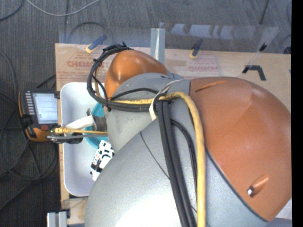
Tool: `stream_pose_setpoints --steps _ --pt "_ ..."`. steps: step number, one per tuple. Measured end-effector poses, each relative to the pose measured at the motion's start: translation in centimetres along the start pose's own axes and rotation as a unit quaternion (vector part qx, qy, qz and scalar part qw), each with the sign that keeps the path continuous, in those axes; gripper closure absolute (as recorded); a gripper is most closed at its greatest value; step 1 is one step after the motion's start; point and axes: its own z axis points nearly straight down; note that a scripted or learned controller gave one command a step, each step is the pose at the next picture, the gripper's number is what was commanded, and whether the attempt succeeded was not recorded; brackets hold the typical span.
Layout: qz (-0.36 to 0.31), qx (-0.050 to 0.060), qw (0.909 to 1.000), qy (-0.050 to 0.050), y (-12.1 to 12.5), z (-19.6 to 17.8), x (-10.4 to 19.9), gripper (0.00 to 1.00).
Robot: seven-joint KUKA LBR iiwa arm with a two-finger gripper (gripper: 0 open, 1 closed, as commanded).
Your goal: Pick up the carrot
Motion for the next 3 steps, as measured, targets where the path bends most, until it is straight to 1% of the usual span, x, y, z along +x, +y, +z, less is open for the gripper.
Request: stream_pose_setpoints --steps 1,2,3 --pt "0.004 0.0 1.0 0.0 0.03 -0.31 0.03 1.0" --pt "0.003 -0.001 1.0 -0.002 0.18 -1.04 -0.01 1.0" --pt "0.003 -0.001 1.0 -0.002 0.17 -1.05 -0.01 0.0"
